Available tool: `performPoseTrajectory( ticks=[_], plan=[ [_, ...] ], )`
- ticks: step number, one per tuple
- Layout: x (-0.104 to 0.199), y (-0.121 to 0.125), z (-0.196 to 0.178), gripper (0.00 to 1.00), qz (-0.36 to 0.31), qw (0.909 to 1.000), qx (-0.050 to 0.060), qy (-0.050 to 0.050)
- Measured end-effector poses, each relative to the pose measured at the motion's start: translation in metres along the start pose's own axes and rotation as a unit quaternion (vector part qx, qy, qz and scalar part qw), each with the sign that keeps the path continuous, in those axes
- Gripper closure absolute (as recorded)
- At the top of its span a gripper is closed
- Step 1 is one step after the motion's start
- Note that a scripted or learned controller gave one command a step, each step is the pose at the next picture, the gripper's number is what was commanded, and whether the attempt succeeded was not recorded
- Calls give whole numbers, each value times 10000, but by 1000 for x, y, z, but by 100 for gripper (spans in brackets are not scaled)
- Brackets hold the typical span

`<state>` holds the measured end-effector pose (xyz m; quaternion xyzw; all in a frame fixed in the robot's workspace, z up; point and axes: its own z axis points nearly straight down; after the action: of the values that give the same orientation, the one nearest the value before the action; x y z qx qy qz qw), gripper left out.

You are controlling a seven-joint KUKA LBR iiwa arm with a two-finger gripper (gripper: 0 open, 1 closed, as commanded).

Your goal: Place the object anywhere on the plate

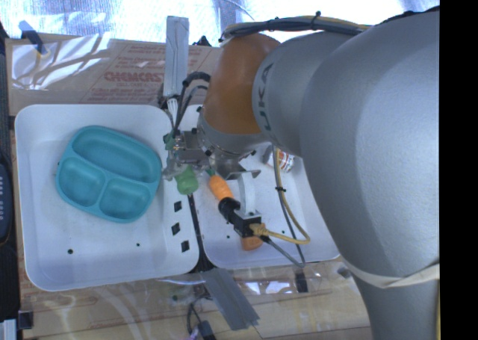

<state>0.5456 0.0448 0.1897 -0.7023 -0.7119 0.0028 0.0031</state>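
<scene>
Gripper sits at frame centre, over the seam between the two bins; fingers hidden under the wrist hardware, so can't tell how far apart they are or whether they grip anything. Small green object shows right at the gripper's lower tip, touching or just beneath it; whether it's held is unclear. Teal plate lies to the left, in the left bin, near but apart from the gripper. My read: coming move is a short traverse leftward. Plate's long axis runs upper left to lower right. Counts: one arm, one plate with three compartments, two bins, one green object, orange pieces in the right bin
</scene>
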Motion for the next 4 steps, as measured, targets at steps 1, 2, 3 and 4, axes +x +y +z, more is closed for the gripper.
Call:
performPoseTrajectory(
  ticks=[1, 2, 3, 4],
  plan=[
    [-2, 0, -1, 0, 13, 10000, -7, -4],
    [9, 0, -153, 0, 25, 10000, -66, 2],
    [47, -40, -255, 0, 18, 10000, -63, 8],
    [124, -11, -251, 0, 1, 10000, -25, -11]
  ],
)
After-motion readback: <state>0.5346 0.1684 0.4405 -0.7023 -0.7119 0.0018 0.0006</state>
